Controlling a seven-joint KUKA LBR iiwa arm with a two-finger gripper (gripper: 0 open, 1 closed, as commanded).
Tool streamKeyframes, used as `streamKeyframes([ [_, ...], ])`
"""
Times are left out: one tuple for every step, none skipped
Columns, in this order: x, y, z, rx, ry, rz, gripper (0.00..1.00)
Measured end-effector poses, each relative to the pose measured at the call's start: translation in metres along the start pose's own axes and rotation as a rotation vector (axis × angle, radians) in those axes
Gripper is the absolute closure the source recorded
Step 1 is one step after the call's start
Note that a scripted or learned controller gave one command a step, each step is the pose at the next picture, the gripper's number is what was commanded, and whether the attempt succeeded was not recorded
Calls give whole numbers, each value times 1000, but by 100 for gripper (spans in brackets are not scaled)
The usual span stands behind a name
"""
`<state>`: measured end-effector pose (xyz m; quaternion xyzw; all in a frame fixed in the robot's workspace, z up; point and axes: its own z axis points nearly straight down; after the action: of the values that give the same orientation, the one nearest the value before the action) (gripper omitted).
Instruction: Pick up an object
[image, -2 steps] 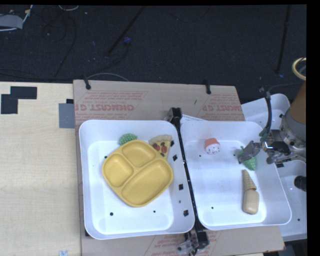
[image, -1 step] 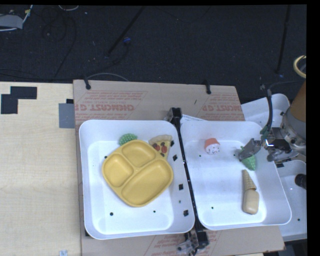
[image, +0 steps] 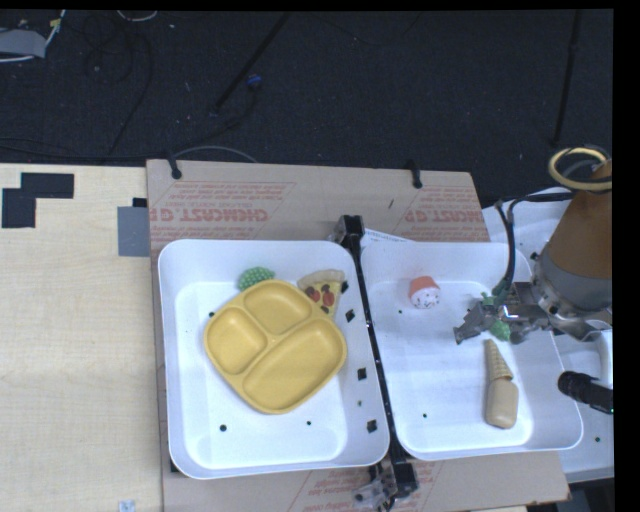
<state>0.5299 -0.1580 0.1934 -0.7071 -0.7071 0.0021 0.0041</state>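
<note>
A toy ice cream cone (image: 499, 388) lies in the right bin (image: 440, 440), toward its near right side, tip pointing away. It looks light, stiff and smooth — probably best grasped across its thicker near end. Just beyond the tip hangs the end effector (image: 484, 325); whether it is open or closed cannot be told. Farther left sits a small red-and-white toy (image: 424, 292) — the left bin (image: 190, 430) holds a yellow divided plate (image: 275, 345).

Upside-down red lettering on the cardboard sheet (image: 300, 205) under the bins, too blurred to read.
</note>
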Motion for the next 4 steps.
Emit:
streamKeyframes([
  [-2,-9,61,1,0,1,0],
  [-1,-9,108,-6,-2,1,0],
  [-2,-9,95,-7,-2,4,100],
  [4,-2,39,-10,-3,-2,100],
])
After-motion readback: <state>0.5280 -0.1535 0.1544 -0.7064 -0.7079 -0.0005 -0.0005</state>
